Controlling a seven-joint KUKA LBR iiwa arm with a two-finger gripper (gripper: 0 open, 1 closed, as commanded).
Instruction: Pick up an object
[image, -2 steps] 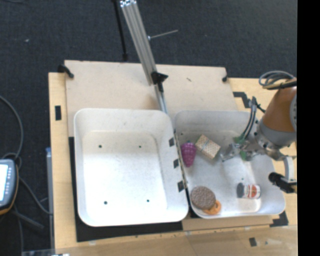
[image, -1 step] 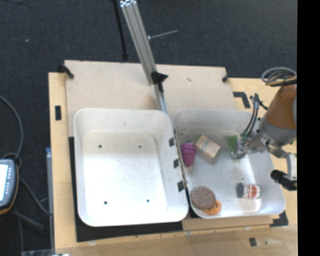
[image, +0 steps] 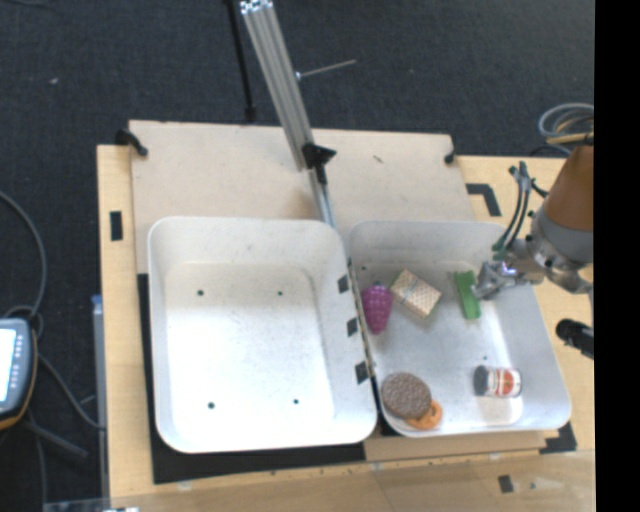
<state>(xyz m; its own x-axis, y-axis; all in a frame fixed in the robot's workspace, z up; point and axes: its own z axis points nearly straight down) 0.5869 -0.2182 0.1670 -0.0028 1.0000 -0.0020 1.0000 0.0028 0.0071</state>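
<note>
Closest to the camera in the right bin (image: 545, 400) there's a brown round disc (image: 404, 394) with an orange piece (image: 431, 417) poking out from under its right edge, both down at the near left corner. Over toward the near right sits a small can (image: 498, 381) lying on its side, grey end and red-orange label. Further back: a purple object (image: 376, 306) right by the left wall, a tan waffle-looking block (image: 416, 293) just beside it, and a green stick (image: 466, 294) to the right of that, standing roughly front-to-back. So anything to pick is in that right bin.

The left bin (image: 170, 300) is just plain white floor with a few dark dots.

The arm comes in from the right, orange band up top, wrist angled down and leftward. The gripper (image: 487, 283) is right at the green stick's right side, looks like touching or nearly so. Honestly can't tell how the jaws are set, too small and blurry.

Both bins sit on a pale wooden tabletop (image: 240, 170), with a metal pole (image: 283, 85) rising at the back.
</note>
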